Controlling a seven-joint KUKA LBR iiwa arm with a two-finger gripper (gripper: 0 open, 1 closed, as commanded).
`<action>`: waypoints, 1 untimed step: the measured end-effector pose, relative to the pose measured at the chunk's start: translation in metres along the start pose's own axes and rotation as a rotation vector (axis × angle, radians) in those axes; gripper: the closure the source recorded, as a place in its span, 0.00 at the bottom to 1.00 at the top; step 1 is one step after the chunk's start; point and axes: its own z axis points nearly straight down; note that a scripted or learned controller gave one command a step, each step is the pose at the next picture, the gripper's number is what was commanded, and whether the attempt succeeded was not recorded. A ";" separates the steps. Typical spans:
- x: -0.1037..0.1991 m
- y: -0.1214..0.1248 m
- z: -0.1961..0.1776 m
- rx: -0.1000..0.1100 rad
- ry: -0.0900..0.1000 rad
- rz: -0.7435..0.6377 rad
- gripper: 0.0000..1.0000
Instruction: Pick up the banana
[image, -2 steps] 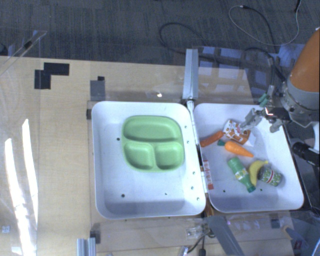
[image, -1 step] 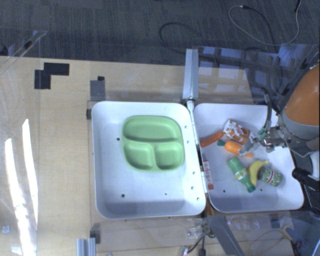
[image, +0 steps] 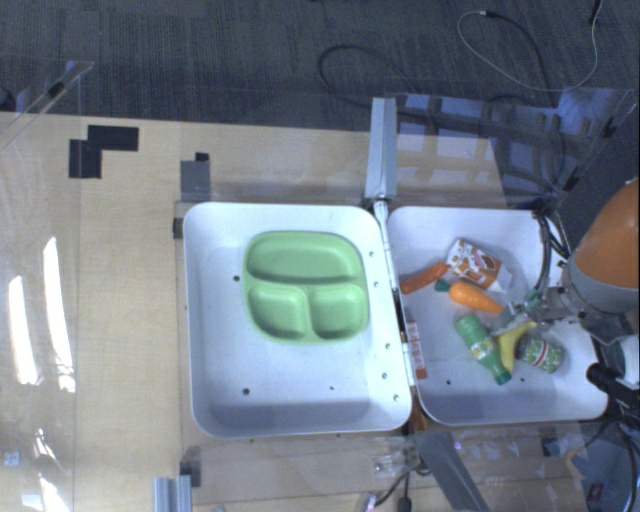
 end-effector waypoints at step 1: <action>0.001 0.004 -0.013 -0.008 -0.002 -0.002 1.00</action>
